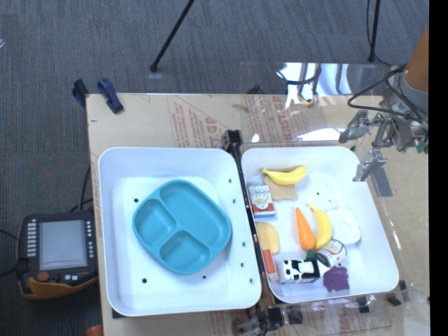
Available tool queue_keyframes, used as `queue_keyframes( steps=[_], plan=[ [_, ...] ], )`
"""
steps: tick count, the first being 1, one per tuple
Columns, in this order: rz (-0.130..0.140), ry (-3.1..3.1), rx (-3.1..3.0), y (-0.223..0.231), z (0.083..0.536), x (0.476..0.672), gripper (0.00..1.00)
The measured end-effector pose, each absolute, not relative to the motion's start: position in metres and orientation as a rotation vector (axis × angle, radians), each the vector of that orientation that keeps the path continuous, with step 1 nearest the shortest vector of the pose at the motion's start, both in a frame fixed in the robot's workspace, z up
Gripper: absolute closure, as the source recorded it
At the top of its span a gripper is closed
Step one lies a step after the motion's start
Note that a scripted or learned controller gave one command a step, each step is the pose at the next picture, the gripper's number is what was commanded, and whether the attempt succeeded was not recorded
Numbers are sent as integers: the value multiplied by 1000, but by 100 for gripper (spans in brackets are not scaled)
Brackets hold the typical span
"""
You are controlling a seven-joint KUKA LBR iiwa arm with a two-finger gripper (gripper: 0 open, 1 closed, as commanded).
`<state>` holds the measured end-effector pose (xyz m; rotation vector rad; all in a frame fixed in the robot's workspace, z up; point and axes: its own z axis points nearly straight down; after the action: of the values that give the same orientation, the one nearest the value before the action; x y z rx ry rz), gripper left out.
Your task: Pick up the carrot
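Two shallow white bins sit side by side on a cardboard-topped bench [175, 114], seen from above at a slant.

Left bin [112, 187]: holds one blue sectioned plate [182, 226] with three compartments, lying flat near the bin's middle.

Right bin [381, 250]: holds a cluster of small items.
- Carrot [304, 228]: orange, lying roughly lengthwise near the bin's centre, its narrow end toward the far side. It rests just beside a banana, apparently touching it along the right flank.
- Banana [323, 227]: yellow, curved, immediately right of the carrot.
- Second banana [284, 174]: yellow, lying crosswise near the far wall, well apart from the carrot.
- Small carton [261, 201]: printed box left of the carrot, near the divider between the bins.
- Cow-patterned carton [301, 271]: black and white, near the front wall.
- Purple grapes [337, 279]: at the front right, just beside the cow-patterned carton.
- Pale round item [267, 238]: yellowish, left of the carrot; its kind cannot be told.

Gripper [369, 165]: poised at the far right corner of the right bin, over its rim, well apart from the carrot. Nothing is seen between its fingers; whether they are spread or closed cannot be told at this size. Grey wrist and cabling extend off to the right, with the orange band [418, 61] above.

Surroundings: handheld control pendant [57, 247] with a screen on the floor left of the bench; blue clamp [110, 94] at the bench's far left corner; dark tripod legs [175, 26] on the grey carpet beyond.
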<state>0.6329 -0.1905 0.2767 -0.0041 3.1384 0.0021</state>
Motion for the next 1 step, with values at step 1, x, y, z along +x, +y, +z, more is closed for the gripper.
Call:
queue_keyframes(
  steps=[1],
  plan=[
    [11,3124,-398,-209,137,589,0]
  ],
)
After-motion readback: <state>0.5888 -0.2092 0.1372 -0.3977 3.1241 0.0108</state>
